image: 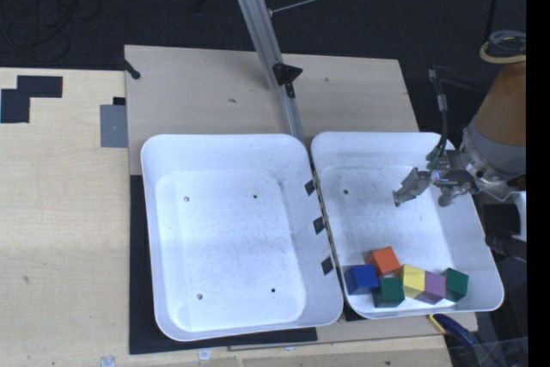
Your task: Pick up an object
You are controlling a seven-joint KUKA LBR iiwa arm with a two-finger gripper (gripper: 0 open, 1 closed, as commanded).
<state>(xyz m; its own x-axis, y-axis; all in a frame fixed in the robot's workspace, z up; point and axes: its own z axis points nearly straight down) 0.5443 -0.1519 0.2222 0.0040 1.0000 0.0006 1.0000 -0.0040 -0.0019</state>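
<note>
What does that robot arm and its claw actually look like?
The arm is a thick rounded column with a broad orange band over a grey wrist section. At its end sits the gripper, a small cluster of grey and silvery metal parts with slim grey fingers. A thin dark cable runs up beside the wrist.

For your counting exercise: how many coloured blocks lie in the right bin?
6, clustered at the near edge of the right bin: orange block, blue block, dark green block, yellow block, purple block, green block. Others could hide beneath.
</note>
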